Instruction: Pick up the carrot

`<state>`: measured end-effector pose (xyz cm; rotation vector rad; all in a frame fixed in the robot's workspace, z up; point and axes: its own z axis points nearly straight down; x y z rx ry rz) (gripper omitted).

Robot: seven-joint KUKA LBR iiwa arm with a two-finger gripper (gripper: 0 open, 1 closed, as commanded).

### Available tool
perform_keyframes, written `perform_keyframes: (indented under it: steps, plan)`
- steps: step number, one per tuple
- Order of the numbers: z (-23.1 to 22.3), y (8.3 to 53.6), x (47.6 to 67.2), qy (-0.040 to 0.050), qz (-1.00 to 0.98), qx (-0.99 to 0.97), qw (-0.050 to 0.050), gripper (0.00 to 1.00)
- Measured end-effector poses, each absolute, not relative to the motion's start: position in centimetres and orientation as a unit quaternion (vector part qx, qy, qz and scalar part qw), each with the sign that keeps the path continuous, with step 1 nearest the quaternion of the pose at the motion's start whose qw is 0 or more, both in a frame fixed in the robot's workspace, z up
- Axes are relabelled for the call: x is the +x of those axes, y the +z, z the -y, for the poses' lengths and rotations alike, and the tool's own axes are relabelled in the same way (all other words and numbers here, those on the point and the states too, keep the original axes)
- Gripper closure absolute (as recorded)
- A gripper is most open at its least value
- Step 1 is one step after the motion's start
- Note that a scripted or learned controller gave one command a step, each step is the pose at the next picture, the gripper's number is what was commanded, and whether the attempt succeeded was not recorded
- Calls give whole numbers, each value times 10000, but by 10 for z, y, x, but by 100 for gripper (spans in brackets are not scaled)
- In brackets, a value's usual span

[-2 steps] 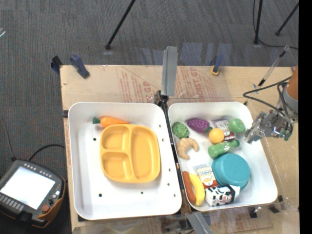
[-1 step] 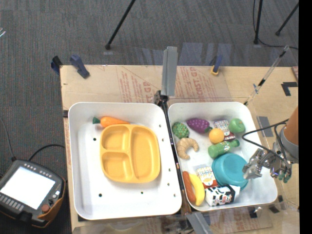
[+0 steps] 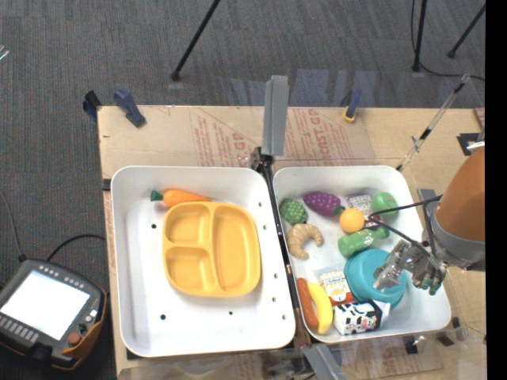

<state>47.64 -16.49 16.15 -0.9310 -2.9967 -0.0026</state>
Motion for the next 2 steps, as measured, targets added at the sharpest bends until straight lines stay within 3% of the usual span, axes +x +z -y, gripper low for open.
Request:
perform_keyframes:
  steps: [1, 2]
  plan:
    - [96, 154, 504, -1, 8977, -4406, 18, 100]
    - [164, 203, 547, 2, 8510, -5252, -5, 100]
